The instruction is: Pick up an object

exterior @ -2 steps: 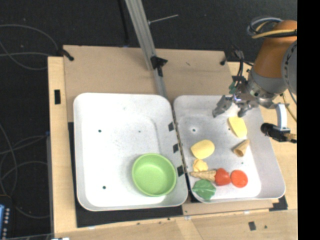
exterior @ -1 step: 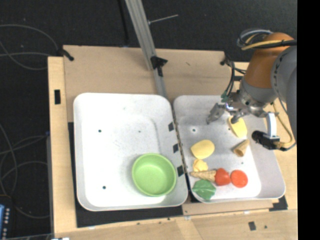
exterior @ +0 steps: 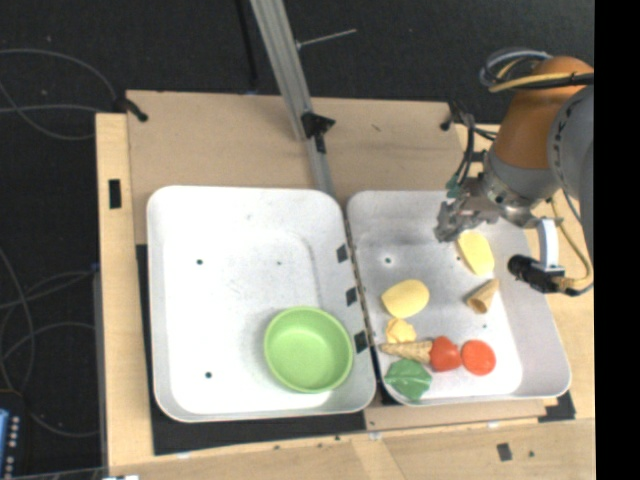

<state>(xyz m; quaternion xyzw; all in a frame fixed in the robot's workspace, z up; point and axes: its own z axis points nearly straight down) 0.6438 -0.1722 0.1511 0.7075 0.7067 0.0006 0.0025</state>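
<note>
Yellow wedge [exterior: 476, 253] lies in my right bin [exterior: 535, 368], gripper [exterior: 452, 223] just above its upper-left end; grip unclear. Nearby: yellow oval [exterior: 405, 297], tan cone [exterior: 482, 295], two red balls [exterior: 462, 356], green leaf [exterior: 407, 378]. Left bin [exterior: 200, 228] holds smooth green bowl [exterior: 308, 349].

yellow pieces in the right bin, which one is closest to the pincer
The slanted yellow piece at the bin's upper right, just below the pincer; the other two lie lower, near the divider.
</note>
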